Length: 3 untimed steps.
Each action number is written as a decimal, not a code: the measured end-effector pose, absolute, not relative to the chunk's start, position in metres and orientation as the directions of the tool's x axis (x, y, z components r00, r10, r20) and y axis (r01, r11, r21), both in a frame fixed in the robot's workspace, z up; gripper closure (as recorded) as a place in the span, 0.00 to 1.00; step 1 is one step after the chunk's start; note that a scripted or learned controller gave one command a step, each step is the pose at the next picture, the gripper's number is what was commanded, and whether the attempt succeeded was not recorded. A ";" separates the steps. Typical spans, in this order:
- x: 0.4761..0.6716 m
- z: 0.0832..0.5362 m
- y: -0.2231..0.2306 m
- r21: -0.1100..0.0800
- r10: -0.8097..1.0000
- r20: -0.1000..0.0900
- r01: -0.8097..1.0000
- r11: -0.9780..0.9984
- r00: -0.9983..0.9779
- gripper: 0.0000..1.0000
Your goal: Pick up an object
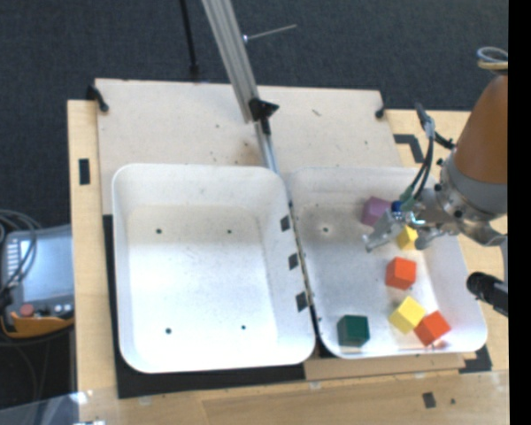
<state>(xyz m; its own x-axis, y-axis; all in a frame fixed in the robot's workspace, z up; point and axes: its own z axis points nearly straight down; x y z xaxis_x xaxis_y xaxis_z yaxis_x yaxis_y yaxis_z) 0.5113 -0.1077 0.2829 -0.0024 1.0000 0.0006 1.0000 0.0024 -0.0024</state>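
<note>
The right bin [336,204] holds several small blocks. A purple block [375,210] lies toward its far side. My gripper [398,231] hangs low over the bin just in front of the purple block, reaching in from the right. A small yellow block [408,236] sits right at the gripper, partly hidden by it. Nearer the front lie an orange block [401,273], a second yellow block [408,313], another orange block [433,327] and a dark green block [353,330].
The left bin [203,268] stands beside the right one, with a raised divider [296,255] between them. A slanted metal pole [234,51] rises behind the bins. A grey device with cables [31,277] sits off the bench's left edge.
</note>
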 end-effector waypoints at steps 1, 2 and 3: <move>0.512 0.285 -0.108 0.003 1.000 0.000 1.000 0.000 0.000 0.00; 0.513 0.223 -0.105 -0.005 1.000 -0.001 1.000 -0.001 0.001 0.00; 0.516 0.160 -0.105 -0.006 1.000 -0.001 1.000 -0.002 0.002 0.00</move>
